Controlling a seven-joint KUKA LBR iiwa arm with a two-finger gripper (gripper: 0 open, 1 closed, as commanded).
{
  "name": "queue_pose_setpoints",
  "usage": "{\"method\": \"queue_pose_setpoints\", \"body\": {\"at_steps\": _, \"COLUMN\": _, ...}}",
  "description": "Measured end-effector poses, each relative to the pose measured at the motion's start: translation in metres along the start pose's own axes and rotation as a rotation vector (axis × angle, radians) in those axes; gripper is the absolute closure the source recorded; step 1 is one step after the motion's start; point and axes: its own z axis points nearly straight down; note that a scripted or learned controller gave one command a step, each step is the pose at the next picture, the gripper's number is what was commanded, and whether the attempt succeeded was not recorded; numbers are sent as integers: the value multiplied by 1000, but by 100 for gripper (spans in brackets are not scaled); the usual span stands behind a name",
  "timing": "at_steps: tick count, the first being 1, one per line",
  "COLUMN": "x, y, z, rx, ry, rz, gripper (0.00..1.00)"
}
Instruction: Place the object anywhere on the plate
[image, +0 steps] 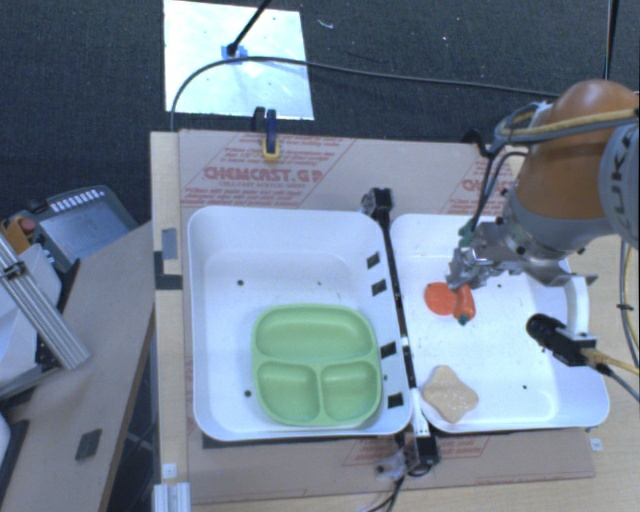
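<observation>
— Where's the carrot (447, 299)?
— Right bin (520, 400), upper middle, directly under my gripper (462, 276). I can't tell how it's set or whether it grips.
— How would you do it well?
— I'd confirm a firm grasp, lift straight up, then cross to the plate (316, 363) in the left bin (230, 260)

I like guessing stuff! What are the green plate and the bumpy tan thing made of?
The green plate looks like smooth plastic: one even colour, moulded sections, soft shine. The tan thing looks matte and lumpy, maybe foam or rubbery toy food; hard to be sure.
</observation>
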Motion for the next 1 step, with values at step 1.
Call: {"method": "queue_pose_setpoints", "body": {"at_steps": 1, "x": 53, "y": -12, "z": -4, "rx": 1, "ry": 0, "rz": -1, "gripper": 100}}
